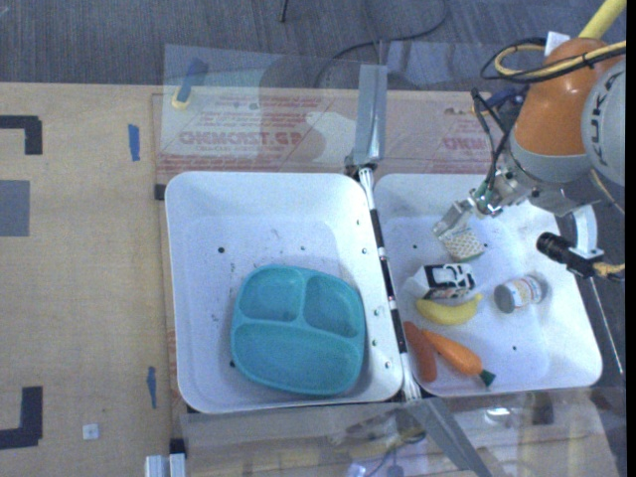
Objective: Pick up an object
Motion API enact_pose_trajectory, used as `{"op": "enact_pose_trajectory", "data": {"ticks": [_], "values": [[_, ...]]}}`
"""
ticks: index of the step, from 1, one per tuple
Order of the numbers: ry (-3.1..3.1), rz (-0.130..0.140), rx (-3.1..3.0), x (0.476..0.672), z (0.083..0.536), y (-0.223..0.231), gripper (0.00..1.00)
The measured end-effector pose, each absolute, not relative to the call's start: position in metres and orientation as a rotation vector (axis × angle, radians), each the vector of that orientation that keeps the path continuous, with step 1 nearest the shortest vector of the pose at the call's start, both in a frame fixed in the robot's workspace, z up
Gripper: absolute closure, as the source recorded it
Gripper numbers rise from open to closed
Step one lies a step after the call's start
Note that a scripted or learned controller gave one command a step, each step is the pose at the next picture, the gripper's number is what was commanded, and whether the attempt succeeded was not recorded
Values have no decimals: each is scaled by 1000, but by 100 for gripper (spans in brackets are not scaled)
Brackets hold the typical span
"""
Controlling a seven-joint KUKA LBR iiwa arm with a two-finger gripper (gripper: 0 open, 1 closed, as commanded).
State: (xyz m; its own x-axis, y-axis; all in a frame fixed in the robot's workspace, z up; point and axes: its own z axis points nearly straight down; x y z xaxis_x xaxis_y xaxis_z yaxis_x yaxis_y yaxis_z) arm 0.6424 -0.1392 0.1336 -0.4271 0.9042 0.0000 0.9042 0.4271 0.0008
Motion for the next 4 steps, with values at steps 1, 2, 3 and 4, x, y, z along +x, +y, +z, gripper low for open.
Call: {"op": "enact_pose_trajectory", "data": {"ticks": [1, 2, 3, 4], "values": [[2654, 6, 1663, 612, 87, -141, 0], [2689, 2, 1611, 625, 86, -215, 0], [2718, 1, 1559, 627, 86, -209, 0], [2768, 1, 1488, 610, 131, -149, 0]]}}
